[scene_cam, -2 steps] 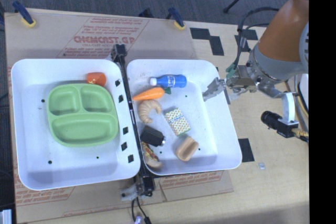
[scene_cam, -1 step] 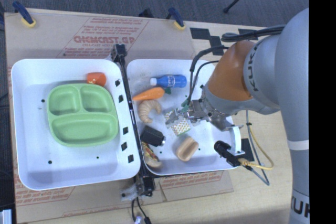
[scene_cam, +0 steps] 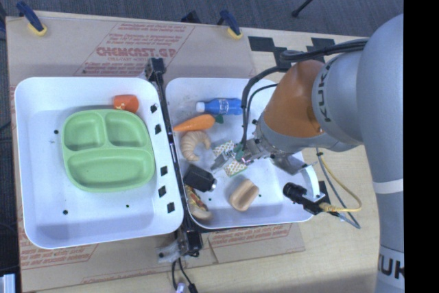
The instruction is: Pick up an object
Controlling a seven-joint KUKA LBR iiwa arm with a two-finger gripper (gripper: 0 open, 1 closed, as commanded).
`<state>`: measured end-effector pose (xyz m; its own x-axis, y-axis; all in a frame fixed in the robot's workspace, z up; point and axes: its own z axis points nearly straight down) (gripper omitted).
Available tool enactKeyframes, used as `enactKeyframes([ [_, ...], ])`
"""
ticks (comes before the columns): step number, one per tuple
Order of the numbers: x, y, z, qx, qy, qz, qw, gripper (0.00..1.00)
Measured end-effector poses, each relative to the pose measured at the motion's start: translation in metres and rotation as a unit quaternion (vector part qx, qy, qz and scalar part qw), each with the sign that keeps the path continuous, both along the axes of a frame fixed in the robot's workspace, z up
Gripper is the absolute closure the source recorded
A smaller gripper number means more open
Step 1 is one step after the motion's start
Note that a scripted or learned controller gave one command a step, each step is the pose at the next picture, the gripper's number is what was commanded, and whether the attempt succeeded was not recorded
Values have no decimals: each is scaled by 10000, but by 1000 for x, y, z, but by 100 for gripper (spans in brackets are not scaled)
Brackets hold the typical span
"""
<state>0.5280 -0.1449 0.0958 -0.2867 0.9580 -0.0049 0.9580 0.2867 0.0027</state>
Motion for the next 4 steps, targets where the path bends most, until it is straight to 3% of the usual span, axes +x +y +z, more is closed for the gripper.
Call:
enactKeyframes([
  [1,-9,36,2,-81,-110,691,9975,0],
  [2,10,44,0,6,-22,-1127,9936,0],
  [3,-12,49,1,-7,-68,-355,9993,0],
  [4,-12,49,11,3,-40,-340,9994,100],
])
